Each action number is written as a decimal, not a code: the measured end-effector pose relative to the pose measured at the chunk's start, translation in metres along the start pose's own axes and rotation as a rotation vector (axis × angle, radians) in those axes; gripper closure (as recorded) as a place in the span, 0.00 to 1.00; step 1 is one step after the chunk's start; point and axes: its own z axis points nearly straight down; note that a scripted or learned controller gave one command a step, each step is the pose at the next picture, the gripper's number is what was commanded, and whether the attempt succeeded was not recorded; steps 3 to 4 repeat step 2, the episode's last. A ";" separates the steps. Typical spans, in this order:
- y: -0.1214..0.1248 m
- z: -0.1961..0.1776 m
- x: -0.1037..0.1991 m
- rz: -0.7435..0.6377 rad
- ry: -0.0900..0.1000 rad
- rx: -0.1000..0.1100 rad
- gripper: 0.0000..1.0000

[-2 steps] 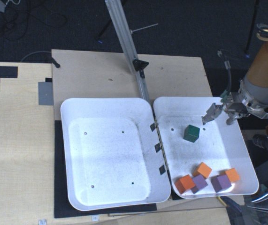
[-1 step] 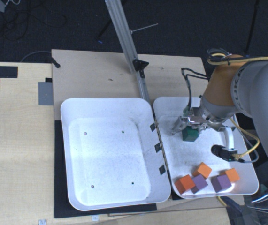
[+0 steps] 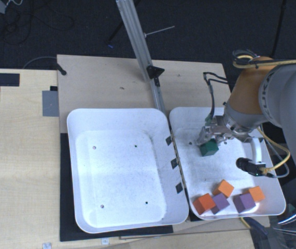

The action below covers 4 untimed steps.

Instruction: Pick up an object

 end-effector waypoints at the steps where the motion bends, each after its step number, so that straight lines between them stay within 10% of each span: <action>1: 0.002 -0.086 0.071 -0.008 0.001 -0.010 1.00; 2: 0.037 -0.081 0.152 -0.009 0.002 -0.004 1.00; 4: 0.037 -0.081 0.152 -0.009 0.002 -0.004 1.00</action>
